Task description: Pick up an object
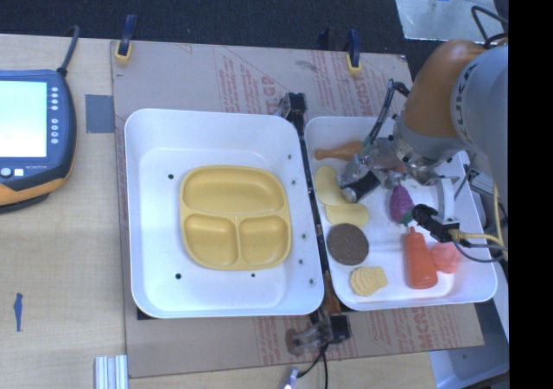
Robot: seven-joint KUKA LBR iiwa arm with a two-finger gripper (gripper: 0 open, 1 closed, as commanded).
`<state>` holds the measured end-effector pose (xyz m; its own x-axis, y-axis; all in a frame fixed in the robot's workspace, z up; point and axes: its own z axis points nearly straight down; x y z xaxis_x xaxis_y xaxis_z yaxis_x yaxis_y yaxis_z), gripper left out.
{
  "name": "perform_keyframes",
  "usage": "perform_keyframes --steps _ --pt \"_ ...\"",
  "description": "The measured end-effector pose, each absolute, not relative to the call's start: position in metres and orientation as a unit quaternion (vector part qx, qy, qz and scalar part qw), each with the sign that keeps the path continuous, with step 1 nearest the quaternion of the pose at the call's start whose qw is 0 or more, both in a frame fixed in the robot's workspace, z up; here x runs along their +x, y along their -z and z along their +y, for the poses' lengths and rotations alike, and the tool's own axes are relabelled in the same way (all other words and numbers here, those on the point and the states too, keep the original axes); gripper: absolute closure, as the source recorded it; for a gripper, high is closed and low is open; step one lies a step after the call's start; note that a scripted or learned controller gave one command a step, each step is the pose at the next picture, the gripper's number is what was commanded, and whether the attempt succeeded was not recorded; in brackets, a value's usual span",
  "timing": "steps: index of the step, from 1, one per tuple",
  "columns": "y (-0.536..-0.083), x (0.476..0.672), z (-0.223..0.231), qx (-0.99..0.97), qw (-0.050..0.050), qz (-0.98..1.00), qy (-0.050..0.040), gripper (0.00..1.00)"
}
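Note:
The right bin (484,290) holds several toy foods: a purple piece (400,202), an orange bottle (420,261), a pink piece (446,258), a brown round patty (347,243), a ridged yellow chip (368,280), a pale yellow piece (327,187) and an orange carrot-like piece (337,152). My gripper (358,185) hangs low over the bin's upper middle, beside the pale yellow piece and left of the purple one. Nothing shows between its fingers.
The left bin (147,206) carries a yellow divided tray (235,215). A teach pendant (30,132) lies at the far left of the bench. Clamps (352,46) hold the cardboard at the back edge. A cable (467,236) crosses the right bin's right side.

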<state>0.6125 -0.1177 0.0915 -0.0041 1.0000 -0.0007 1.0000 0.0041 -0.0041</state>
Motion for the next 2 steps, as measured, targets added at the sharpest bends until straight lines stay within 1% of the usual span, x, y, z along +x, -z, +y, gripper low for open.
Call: perform_keyframes --steps 1,2 --pt "-0.102 0.613 -0.119 -0.705 0.001 -0.709 -0.0023 1.0" --pt "-0.193 0.644 -0.04 -0.705 0.001 -0.709 0.0002 1.0"
